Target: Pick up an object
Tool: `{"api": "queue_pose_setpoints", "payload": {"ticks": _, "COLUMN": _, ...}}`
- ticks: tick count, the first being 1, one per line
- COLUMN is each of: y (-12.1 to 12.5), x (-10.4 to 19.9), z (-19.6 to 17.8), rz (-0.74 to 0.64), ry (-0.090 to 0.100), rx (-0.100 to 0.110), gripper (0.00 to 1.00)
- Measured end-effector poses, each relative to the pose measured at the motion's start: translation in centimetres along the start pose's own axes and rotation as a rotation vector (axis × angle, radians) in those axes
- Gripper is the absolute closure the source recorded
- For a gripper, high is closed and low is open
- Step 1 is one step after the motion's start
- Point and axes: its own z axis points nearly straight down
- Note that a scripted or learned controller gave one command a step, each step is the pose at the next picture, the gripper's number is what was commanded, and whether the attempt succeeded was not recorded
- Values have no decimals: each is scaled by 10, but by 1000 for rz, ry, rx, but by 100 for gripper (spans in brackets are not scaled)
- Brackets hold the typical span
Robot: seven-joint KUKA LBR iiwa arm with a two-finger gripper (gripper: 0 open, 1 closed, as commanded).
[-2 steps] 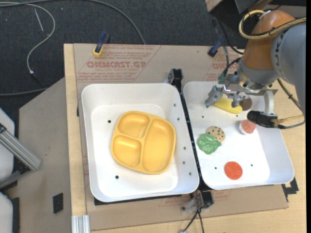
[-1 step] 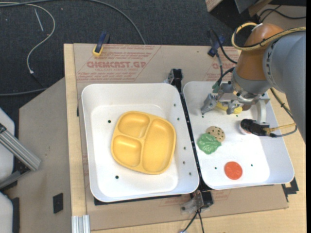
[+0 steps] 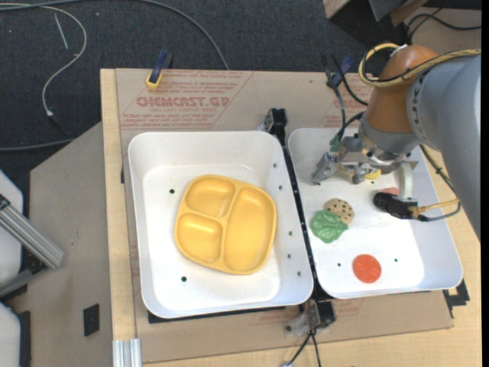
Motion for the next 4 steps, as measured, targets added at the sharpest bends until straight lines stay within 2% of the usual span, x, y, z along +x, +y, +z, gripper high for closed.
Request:
{"api": "queue_pose_setpoints", "payload": {"ticks": 1, "y": 1, "x": 0, "z": -13, "rz": 0, "ry": 0, "rx": -5, "gripper": 100}}
{"api": "queue_pose_setpoints", "payload": {"ticks": 2, "y": 4, "x": -10, "z": -68, "rz": 0, "ry": -3, "rx": -13, "gripper": 100}}
{"api": "queue_pose_setpoints", "payload": {"ticks": 4, "y": 7, "x": -14, "z": -168, "rz": -1, "ry": -3, "rx": -14, "gripper": 100}}
